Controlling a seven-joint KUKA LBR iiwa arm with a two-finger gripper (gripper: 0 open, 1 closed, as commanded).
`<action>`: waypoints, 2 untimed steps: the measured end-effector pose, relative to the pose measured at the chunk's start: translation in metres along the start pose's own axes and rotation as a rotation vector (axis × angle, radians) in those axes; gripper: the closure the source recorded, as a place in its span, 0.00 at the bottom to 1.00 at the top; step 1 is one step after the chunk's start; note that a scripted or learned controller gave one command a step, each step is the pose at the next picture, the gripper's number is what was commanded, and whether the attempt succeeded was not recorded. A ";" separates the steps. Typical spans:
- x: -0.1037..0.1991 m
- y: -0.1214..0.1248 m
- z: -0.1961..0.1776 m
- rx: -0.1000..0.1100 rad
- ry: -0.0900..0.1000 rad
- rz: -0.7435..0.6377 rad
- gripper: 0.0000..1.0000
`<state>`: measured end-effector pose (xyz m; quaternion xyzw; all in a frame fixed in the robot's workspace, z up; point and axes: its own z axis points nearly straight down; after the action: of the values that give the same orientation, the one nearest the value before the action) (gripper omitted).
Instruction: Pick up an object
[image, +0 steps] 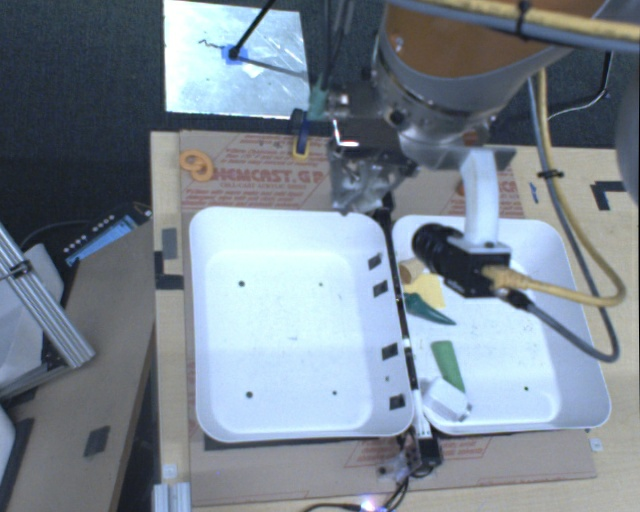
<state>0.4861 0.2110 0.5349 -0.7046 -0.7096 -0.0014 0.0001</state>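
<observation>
Reading "HEMCAST" in red print, cardboard sheet (262, 176) underlies both bins (290, 320).

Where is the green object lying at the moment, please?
The green object lies in the right bin, toward its lower left part, just above a white object near the divider and below a dark teal piece.

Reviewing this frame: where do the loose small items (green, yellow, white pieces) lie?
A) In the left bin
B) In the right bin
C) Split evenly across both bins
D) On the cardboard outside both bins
B: the green piece, yellow piece and white piece all lie inside the right bin, near its left wall.
</observation>
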 end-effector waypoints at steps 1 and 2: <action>0.024 0.000 0.000 0.000 0.000 0.001 1.00; -0.082 0.000 -0.001 -0.001 -0.003 0.016 1.00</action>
<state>0.4870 0.1294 0.5353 -0.7104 -0.7038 -0.0004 -0.0013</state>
